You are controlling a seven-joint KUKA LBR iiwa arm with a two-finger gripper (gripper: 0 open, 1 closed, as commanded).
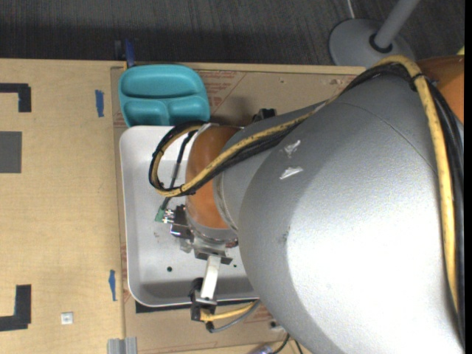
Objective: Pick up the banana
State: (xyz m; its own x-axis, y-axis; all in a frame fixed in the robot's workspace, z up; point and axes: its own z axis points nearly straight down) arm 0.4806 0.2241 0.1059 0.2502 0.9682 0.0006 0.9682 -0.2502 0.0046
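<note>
Grey arm (339, 220) up close, hiding most of white bin (140, 198).

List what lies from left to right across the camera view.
Bare cardboard bench → blue tape marks → left wall of the white bin, with the teal tray above it → orange wrist band → grey arm.

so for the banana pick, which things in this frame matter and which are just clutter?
Job:
- grey arm with orange band, low over the shallow white bin
- banana: can't spot it

Lying about:
- teal moulded plastic tray
- blue tape marks
- cardboard bench top
</note>
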